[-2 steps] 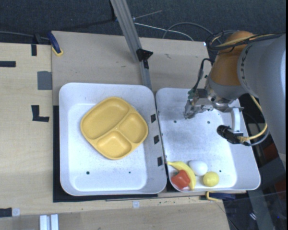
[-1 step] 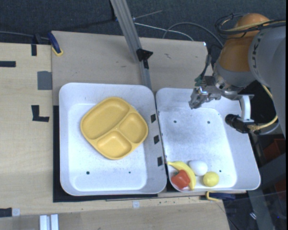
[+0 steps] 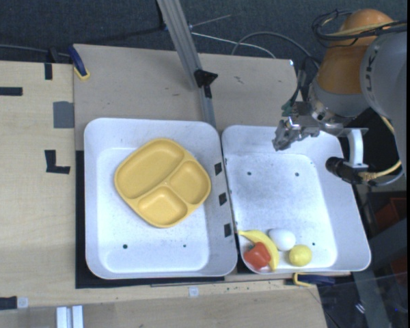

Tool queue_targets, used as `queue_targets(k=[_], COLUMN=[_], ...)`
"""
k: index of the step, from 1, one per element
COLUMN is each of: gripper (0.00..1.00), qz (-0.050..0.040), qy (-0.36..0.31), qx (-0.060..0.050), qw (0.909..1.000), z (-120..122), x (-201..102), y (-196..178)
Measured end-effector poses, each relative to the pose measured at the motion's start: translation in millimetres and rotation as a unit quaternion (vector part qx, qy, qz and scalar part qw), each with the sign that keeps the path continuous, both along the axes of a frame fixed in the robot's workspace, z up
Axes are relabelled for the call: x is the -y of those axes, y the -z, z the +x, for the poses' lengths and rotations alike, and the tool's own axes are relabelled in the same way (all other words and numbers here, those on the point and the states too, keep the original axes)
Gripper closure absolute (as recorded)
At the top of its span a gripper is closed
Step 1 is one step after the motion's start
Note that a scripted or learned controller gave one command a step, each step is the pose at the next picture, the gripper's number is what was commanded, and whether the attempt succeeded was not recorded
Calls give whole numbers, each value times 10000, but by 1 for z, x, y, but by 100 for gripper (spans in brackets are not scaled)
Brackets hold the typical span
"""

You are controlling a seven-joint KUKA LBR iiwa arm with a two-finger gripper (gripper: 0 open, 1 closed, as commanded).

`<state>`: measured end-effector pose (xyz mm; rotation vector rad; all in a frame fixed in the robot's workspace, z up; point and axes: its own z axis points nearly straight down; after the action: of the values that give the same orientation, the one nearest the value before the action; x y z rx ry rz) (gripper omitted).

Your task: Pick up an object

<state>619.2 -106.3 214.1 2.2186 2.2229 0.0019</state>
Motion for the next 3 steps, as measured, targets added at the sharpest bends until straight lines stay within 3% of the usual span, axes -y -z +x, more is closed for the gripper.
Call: queue_targets(k=[1,3], gripper=[100,100], qz=[6,10], qy=[-18,-27], qx=[-24,-19], qw=[10000,10000], z=[-17,-52], x=[-50,-146], y=[8,-16])
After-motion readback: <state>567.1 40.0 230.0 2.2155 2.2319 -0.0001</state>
